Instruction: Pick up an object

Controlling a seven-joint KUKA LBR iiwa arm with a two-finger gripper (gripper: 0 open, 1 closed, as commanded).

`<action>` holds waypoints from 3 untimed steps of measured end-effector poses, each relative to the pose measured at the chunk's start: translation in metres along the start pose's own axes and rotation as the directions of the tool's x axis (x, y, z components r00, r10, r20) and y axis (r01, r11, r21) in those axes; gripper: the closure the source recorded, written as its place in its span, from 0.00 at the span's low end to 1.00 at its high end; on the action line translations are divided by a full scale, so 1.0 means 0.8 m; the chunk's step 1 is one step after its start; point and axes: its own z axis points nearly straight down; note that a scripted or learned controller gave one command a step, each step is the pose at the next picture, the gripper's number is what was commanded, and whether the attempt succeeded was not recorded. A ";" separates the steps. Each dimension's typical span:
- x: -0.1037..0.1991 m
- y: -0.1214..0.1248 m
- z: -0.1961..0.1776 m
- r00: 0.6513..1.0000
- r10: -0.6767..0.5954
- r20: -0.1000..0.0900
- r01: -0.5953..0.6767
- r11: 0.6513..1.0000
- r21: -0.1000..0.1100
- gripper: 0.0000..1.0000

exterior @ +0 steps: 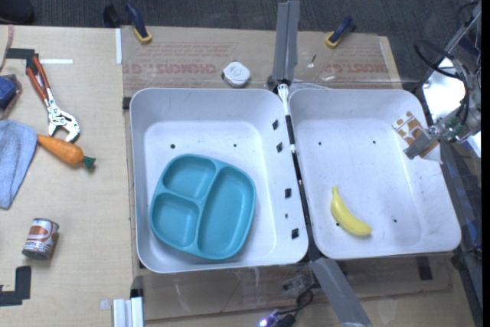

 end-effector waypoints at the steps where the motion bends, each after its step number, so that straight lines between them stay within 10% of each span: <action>1: 0.005 0.021 0.016 0.954 -0.299 -0.001 0.299 0.954 -0.002 1.00; 3: -0.022 0.007 0.018 0.926 -0.377 0.002 0.377 0.926 -0.002 1.00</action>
